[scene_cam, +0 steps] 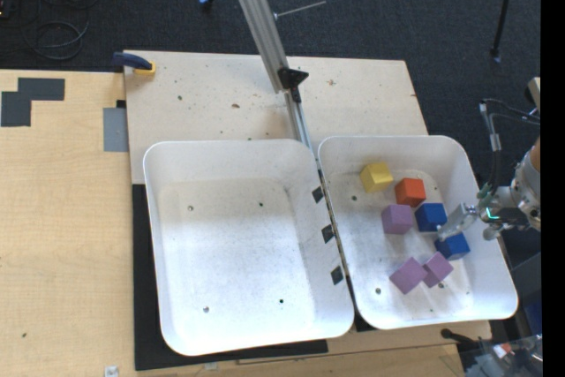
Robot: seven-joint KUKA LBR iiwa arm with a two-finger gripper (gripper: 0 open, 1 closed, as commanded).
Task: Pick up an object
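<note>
Pale bench, left bin [177, 190], cubes clustered in right bin [353, 278], gripper [465, 221] at right rim, grip unclear

Speckled wooden bench [203, 93], two white bins [177, 190] side by side

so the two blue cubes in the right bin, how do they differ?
The upper blue cube lies further in, beside the orange cube and a purple cube; the lower blue cube sits nearer the bin's right wall, right at the gripper. The upper one looks slightly larger and squarer to the camera; the lower one is turned at an angle. Both are the same blue and rest on the bin floor.
</note>
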